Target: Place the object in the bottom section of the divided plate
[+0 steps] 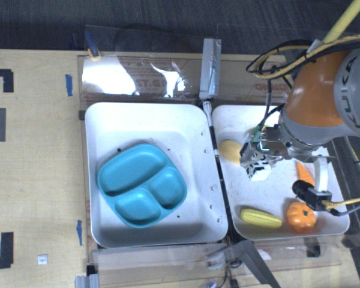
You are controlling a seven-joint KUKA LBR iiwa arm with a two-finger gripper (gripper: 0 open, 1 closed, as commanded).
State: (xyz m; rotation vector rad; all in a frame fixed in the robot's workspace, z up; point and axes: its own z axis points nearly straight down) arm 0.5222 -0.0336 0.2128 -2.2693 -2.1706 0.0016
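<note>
Sitting side by side on the pale wooden table (36, 161), two shallow white bins divide the things between them. The left white bin (108, 116) holds a blue plastic divided plate (142, 185) with three sections, lying at a slant near the bin's middle, nothing in its sections. The right white bin (234, 116) carries the food toys: a pale yellow egg-shaped piece (230, 151) close to the left wall, a yellow corn cob (260, 218) along the near wall, an orange pumpkin (301, 216) beside it at the near right corner, and an orange carrot-like piece (305, 173) partly covered by the arm.

The grey arm with its orange band (318, 98) leans in from the right, cables looping above it, and its pincer (258, 161) hangs low over the right bin, just beside the egg-shaped piece. A small white thing (259, 171) sits right under the tips (touching or not, it is hard to say). Whether the pincer is clenched or released cannot be told; dark clutter masks it.
</note>
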